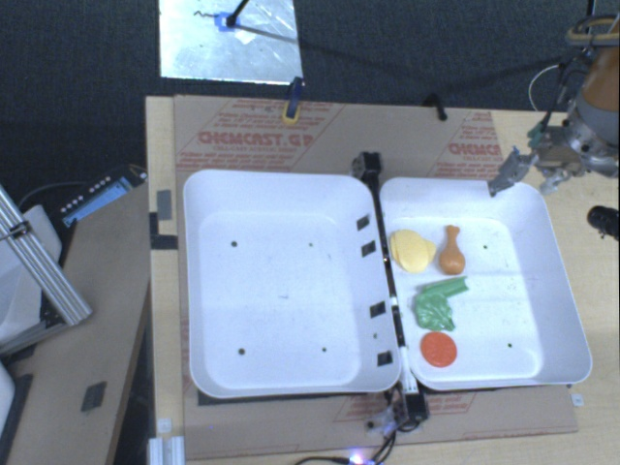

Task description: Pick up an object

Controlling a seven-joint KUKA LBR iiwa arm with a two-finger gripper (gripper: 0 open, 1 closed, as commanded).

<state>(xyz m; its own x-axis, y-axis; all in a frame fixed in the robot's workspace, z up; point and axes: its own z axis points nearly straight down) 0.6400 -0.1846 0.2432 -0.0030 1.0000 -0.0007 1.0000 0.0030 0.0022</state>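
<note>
- The right bin (pixel 542 260) holds four things close to its left wall: a yellow lump (pixel 412 251), an orange drumstick-shaped toy (pixel 451 249) just beside it, a green toy (pixel 439 302) below, and a red disc (pixel 439 350) nearest me.
- The left bin (pixel 281 279) shows bare white floor.
- The end effector (pixel 529 172) hangs over the right bin's far corner, fingers spread, pinching nothing.
- The arm (pixel 596 95) is cut off at the right edge.
</note>
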